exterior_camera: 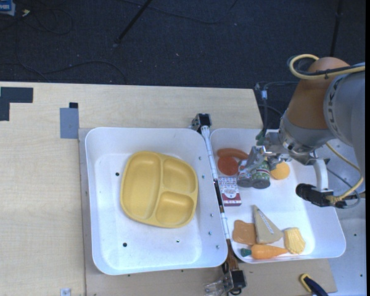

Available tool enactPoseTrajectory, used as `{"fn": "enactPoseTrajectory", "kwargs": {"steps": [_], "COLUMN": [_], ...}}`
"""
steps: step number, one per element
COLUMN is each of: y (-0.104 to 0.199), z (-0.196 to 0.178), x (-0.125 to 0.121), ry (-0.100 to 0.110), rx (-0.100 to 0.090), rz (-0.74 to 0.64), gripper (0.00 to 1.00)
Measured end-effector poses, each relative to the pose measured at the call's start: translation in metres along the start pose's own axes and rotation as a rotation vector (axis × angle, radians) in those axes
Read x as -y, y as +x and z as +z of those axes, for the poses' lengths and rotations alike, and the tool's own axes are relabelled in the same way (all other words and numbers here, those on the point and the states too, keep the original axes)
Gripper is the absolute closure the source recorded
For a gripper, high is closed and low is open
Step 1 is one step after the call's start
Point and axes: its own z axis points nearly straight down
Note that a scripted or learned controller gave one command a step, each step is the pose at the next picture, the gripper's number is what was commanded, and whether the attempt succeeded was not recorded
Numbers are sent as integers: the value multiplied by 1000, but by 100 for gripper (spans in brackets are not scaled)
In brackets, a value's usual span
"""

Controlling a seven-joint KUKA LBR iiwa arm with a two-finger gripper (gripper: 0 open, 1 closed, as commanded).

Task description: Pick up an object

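Observation:
My gripper [257, 165] hangs low over the upper middle of the right bin [324, 230]. Directly under it sits a small grey-green can [259, 179], partly hidden by the gripper. A small orange ball [280, 171] lies just right of the can. Left of the gripper lies a red-orange disc [229, 161]. Below the disc is a red and white carton [230, 192]. Near the front of the bin lie an orange slab [242, 232], a tan wedge [266, 226], a carrot [269, 251] and a yellow corn piece [295, 240].
The left bin [105, 227] holds a yellow divided plate [159, 188]. A ridge [213, 184] separates the two bins. The arm's grey body and orange band [314, 100] loom over the right bin's back right corner, with black cables [317, 195] trailing beside it.

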Motion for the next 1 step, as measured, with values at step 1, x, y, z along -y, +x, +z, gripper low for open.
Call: {"fn": "enactPoseTrajectory", "kwargs": {"steps": [1], "y": [47], "z": [-50], "x": [58], "ry": [3], "rx": [0], "rz": [0], "gripper": [100]}}
